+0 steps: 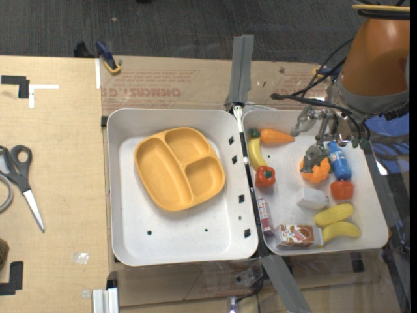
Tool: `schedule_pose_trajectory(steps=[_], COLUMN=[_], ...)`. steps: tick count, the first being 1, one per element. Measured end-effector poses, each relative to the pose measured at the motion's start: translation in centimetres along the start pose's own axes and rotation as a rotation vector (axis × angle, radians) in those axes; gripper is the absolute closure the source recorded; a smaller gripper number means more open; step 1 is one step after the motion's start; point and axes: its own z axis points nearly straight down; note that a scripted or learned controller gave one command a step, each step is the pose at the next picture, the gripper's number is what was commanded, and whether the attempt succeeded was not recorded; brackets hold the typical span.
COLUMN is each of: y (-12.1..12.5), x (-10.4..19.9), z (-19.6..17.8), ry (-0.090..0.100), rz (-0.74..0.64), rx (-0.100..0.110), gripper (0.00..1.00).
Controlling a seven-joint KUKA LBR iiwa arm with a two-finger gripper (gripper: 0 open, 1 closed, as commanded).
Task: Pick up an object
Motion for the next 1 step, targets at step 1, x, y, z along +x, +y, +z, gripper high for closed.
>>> schedule_pose_trajectory(steps=[1], y=[-2.73], x=[-0.86], z=[12.45], ry=[-0.002], rz=[-0.077], rx=[0.001], gripper=[0.00])
